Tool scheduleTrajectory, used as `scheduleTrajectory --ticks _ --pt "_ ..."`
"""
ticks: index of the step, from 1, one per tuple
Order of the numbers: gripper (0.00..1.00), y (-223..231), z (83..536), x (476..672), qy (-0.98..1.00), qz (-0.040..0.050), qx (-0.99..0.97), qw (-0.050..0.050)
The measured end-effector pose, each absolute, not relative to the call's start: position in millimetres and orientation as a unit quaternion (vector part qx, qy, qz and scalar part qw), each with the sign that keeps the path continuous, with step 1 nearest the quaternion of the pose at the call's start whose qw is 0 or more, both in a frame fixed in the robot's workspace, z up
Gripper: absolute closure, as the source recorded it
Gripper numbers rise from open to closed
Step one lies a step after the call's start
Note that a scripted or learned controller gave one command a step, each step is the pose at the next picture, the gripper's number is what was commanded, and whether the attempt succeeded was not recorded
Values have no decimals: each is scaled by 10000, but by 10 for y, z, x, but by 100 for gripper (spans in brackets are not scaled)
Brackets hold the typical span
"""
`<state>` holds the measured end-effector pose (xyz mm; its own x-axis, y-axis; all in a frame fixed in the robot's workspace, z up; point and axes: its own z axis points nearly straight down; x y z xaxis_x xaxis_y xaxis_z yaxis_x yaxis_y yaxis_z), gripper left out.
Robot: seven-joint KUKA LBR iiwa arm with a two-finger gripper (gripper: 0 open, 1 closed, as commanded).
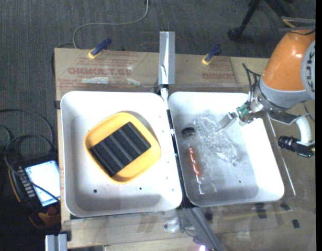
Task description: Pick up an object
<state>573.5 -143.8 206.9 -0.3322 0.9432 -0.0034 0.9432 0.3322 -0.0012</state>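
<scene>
Bench carries two shallow white bins side by side, meeting at a central seam.

Left bin (71,140): one yellow tray-like object with a black ribbed insert (122,146), lying at a diagonal, roughly mid-bin, slightly toward the far edge. It touches no wall.

Right bin (265,177): three items.
- Crumpled clear plastic wrapper (217,137), spread from near the far edge down to mid-bin, right of centre.
- Small dark round cap-like object (188,132), near the left wall, just beside the wrapper's left margin; contact between them cannot be resolved.
- Slim transparent tube with reddish contents (195,166), lying lengthwise near the left wall, running toward the near edge, below the dark cap and apart from it.

Arm: grey body with orange band (291,61) enters over the right bin's far right corner. Gripper (229,120) extends leftward and downward at a slant; its tip sits over the upper right part of the wrapper. Whether the tip touches the plastic cannot be judged. Hand state: cannot tell, the tip being too small and blurred against the clear plastic. Nothing is visibly held.

Behind the bins: cardboard sheet (98,69) with two blue-and-yellow clamps (99,47) at the far edge.
</scene>
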Motion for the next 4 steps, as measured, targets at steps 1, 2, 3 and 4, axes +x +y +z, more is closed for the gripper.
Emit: scheduleTrajectory --ticks 1,2,3,4 --pt "0 -1895 981 5831 8414 17 5404 59" --pt "0 -1712 974 6684 8714 -28 4905 2" --pt "100 -1705 1117 6715 8718 -20 4898 53" --pt "100 -1207 1164 6700 8600 -17 5103 61"
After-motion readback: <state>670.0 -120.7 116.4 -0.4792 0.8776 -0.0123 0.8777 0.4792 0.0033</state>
